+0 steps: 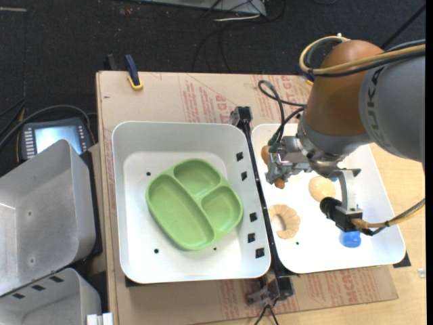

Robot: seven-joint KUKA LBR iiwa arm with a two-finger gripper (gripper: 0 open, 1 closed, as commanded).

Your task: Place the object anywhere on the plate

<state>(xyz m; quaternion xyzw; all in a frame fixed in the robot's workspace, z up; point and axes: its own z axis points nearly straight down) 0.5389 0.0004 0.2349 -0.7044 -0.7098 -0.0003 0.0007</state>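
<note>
We are looking down on our gripper (281,175), hanging low over the left part of the right bin (385,252), under the grey arm (399,114) and its orange band (338,93). The wrist body is covering the tips from this angle, so we cannot tell how the pincer is standing, and we are seeing nothing between its tips that we could call a hold.

Just below the gripper, a pale croissant-like piece (285,221) is lying on the bin floor, close to the wall shared with the left bin (122,181). We are taking this as the likeliest object for the task, though the task sentence does not name it. It is curved like a crescent, with its long axis running roughly up and down the view and its open side facing left toward the divider. To its right a rounder tan lump (320,188) is resting partly under the gripper mount, and a small blue thing (350,239) is lying lower right, near a black fitting.

The green plate (166,212), with three compartments, is sitting in the left bin, well apart from all these pieces, and nothing is lying on it. So we are judging the task as barely begun: the pick, the carry across the divider and the release on the plate are all still ahead.
</note>
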